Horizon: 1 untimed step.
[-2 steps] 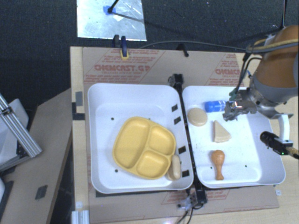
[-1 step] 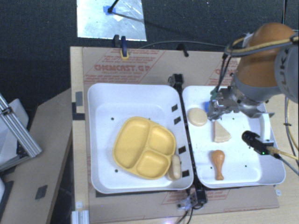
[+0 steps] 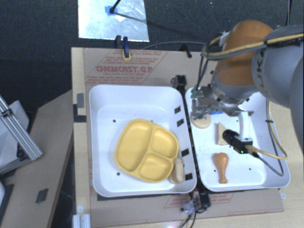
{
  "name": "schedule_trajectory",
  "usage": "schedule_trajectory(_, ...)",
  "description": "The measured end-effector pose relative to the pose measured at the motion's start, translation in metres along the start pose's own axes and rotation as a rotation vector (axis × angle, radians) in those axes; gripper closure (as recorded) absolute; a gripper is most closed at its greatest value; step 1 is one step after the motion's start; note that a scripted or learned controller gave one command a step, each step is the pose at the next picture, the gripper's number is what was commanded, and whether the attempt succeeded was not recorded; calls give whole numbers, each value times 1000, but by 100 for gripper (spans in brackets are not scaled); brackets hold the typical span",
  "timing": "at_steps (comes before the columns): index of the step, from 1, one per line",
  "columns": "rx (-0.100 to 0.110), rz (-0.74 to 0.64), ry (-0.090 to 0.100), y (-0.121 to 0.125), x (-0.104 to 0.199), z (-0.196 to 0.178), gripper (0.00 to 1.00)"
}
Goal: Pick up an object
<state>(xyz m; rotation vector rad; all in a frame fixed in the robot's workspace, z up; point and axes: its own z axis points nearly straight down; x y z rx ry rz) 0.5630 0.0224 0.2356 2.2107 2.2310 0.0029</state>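
My gripper (image 3: 199, 112) hangs low over the far left corner of the right bin (image 3: 266, 177), just above a round beige disc (image 3: 202, 123); nothing shows clearly between its tips. A tan wedge-shaped block (image 3: 220, 133) lies right of the disc. Near the bin's front lies a brown toy drumstick (image 3: 221, 166). A white upright piece (image 3: 244, 124) stands further right, and a bit of blue (image 3: 216, 112) peeks out under the wrist. The arm's bulk hides the bin's far right part.
The left bin (image 3: 107, 113) holds a yellow divided plate (image 3: 147, 149) with a small beige bread-like piece (image 3: 178, 170) against its front right rim. A ridge with black clips (image 3: 183, 122) separates the bins.
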Motion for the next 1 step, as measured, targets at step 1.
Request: schedule_trajectory(1,2,-1,1,1,52,11,100)
